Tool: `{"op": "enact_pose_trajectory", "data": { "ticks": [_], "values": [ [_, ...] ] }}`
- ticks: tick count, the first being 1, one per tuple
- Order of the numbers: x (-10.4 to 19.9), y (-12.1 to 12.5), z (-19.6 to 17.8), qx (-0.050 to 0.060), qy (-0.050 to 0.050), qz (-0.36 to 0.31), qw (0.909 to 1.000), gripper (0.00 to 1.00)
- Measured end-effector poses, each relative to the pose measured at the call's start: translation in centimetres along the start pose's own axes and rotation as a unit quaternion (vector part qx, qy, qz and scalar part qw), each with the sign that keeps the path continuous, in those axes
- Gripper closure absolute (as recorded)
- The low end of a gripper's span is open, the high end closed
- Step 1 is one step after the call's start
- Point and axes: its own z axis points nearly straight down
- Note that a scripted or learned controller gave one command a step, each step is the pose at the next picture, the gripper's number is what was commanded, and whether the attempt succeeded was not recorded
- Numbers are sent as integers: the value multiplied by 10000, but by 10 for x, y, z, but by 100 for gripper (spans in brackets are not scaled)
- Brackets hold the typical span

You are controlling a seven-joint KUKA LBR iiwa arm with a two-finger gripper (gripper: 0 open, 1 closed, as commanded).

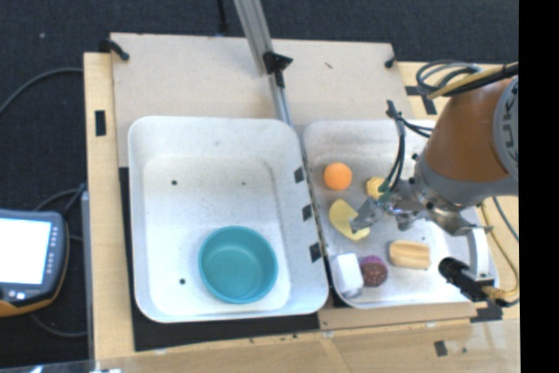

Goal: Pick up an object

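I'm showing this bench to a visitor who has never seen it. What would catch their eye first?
Probably the teal bowl, alone near the front of the left bin. Next, the arm's orange band over the right bin, where an orange ball, a yellow piece and a tan block lie clustered.

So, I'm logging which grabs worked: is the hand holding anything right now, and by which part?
It cannot be told. The hand sits low in the right bin beside the yellow piece, with nothing seen in it.
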Motion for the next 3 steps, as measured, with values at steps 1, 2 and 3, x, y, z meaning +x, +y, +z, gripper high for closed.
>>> {"op": "enact_pose_trajectory", "data": {
  "ticks": [1,2,3],
  "values": [
    [-9,-3,47,3,-1,4,10000,0],
    [-9,-1,33,-43,-4,25,10000,100],
    [-9,6,-11,-47,-6,-17,10000,100]
  ]
}}
